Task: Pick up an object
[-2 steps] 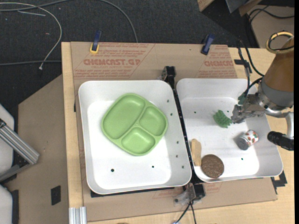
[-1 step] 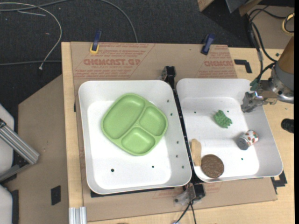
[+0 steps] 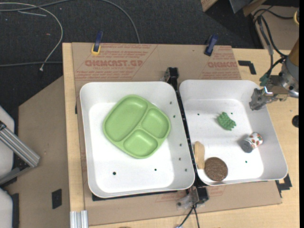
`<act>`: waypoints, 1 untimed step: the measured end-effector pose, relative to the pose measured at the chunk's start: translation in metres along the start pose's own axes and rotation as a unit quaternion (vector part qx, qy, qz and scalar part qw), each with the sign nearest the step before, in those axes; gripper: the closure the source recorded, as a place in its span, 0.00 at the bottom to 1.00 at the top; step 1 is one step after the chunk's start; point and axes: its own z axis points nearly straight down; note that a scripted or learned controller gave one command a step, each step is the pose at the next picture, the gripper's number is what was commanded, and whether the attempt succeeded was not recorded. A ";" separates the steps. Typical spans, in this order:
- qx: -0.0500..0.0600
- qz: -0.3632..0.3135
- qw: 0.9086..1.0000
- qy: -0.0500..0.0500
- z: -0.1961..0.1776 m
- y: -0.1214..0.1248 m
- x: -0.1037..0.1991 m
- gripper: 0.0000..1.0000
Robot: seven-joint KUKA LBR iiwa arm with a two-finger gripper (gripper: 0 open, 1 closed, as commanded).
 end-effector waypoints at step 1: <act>0.004 -0.001 1.000 0.002 0.012 -0.014 0.046 1.00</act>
